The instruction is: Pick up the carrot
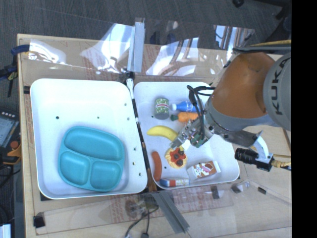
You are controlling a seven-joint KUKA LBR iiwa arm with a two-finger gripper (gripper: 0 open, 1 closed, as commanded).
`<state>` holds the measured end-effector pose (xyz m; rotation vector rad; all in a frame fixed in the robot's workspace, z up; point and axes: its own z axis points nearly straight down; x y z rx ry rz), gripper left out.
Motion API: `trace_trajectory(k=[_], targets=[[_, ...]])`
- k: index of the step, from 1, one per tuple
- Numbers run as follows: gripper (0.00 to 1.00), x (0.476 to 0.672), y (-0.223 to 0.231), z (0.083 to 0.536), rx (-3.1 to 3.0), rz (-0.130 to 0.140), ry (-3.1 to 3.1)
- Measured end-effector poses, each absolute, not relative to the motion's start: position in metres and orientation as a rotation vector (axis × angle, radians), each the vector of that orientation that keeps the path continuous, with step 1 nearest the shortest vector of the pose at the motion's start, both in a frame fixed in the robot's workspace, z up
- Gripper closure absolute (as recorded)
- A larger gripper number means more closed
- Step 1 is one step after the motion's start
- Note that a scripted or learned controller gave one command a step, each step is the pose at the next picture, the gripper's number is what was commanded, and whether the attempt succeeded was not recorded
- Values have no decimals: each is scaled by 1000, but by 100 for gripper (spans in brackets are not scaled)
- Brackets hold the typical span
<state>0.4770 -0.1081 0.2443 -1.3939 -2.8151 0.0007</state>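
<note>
The carrot [186, 116] is a short orange piece with a dark green end, lying in the right bin [227, 170] near its back, beside a blue bottle [184, 106]. My gripper [184, 139] hangs just in front of the carrot, over the gap between the banana [162, 132] and the pizza slice [177, 156]. Its fingers point down and to the left. Nothing shows between them. The arm's orange band and grey wrist cover the right part of the bin.
Also in the right bin are a green can [162, 107], a red sausage [156, 165], a ketchup packet [204, 170] and a tube [173, 182] at the front wall. In the left bin [44, 98] lies a blue divided plate [92, 157].
</note>
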Motion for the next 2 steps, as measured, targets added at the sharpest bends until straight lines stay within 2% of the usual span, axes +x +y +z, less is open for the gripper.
trace_trajectory(k=[2], targets=[[100, 478, -108, 263, -1384, 5, -2816]])
